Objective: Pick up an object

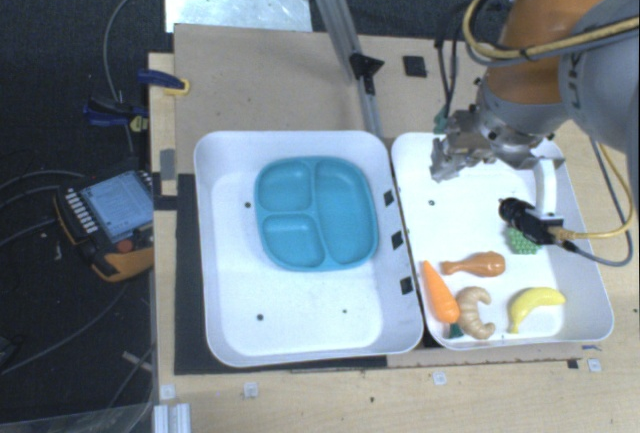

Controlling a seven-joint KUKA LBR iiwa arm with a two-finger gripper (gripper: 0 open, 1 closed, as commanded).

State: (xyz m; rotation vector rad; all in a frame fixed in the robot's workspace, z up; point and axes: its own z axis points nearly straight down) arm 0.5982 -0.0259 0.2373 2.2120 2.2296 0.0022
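No writing is legible anywhere. The arm reaches in from the right, its pincer (452, 159) hanging over the far left of the right bin (470, 211); whether it is open or closed cannot be told. A drumstick (476, 266), carrot (439, 291) and banana (534, 304) lie near.

A blue divided plate (317, 213) with 3 compartments lies in the left white bin (230, 321). Off the bench's left edge sits a handheld pendant (108, 213) with a blue screen, cables trailing from it. Blue and yellow clamps (140, 96) grip the bench's left edge. A grey pole (335, 6) slants across the back.
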